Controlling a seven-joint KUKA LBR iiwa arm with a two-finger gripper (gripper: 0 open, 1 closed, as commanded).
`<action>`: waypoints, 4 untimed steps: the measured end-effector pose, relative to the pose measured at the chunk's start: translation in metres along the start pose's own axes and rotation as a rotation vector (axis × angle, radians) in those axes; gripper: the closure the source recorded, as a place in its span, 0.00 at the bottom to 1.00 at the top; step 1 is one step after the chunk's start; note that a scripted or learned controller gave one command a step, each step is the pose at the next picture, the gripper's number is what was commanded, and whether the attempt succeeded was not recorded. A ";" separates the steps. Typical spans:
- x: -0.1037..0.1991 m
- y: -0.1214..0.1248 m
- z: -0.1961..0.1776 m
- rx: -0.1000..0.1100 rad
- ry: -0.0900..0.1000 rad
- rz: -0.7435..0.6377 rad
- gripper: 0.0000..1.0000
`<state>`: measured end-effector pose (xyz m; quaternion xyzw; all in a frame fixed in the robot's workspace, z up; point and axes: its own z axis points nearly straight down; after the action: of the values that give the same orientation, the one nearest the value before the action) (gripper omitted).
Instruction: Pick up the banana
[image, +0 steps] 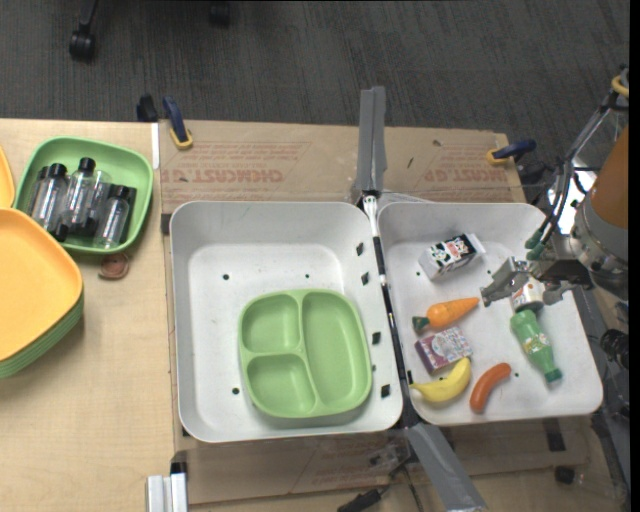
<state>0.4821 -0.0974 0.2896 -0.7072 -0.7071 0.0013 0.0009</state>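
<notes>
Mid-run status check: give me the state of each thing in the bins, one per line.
banana: lying flat in the right bin, near its front edge, not gripped
carrot: lying flat, free
green bottle: lying on its side
sausage: lying flat
milk carton: lying down
purple packet: flat, touching banana
green tray: upright in the left bin
gripper: above the bottle's cap

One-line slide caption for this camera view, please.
Gripper hovers over the right bin above the green bottle; banana lies untouched at the front.
</notes>
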 end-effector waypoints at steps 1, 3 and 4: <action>-0.011 -0.005 0.133 0.002 0.001 0.336 0.00; -0.056 0.062 0.192 -0.017 0.000 0.154 0.00; -0.055 0.063 0.182 -0.016 0.002 0.156 1.00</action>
<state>0.5442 -0.1528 0.1071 -0.7602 -0.6496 -0.0052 -0.0040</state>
